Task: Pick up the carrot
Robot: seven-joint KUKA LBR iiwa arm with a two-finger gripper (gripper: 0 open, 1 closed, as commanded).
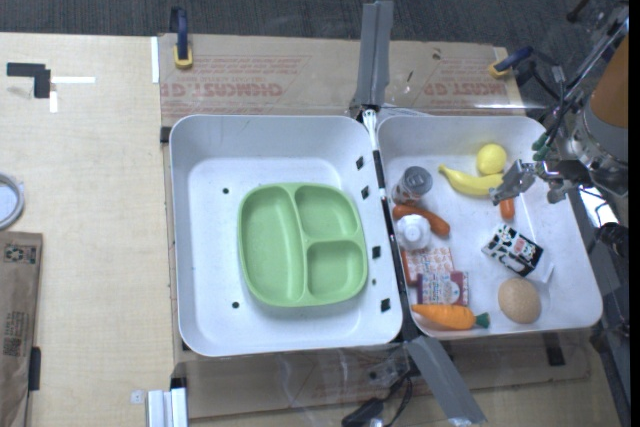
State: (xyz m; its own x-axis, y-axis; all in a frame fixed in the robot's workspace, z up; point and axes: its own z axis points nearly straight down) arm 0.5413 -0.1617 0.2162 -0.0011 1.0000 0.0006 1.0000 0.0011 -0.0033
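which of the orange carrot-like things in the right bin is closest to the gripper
The small orange piece just below the gripper, beside the banana. The carrot lies at the bin's front edge; another orange piece sits near the divider.

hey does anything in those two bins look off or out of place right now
Mostly the aim. The pincer hangs over the right bin's far side, by the banana, while the carrot lies untouched at the near edge.

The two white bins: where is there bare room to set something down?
The left white bin has bare floor all round the green divided plate, widest at its left. The right white bin is crowded: the orange carrot, yellow banana, beige egg and small carton leave only a central patch.
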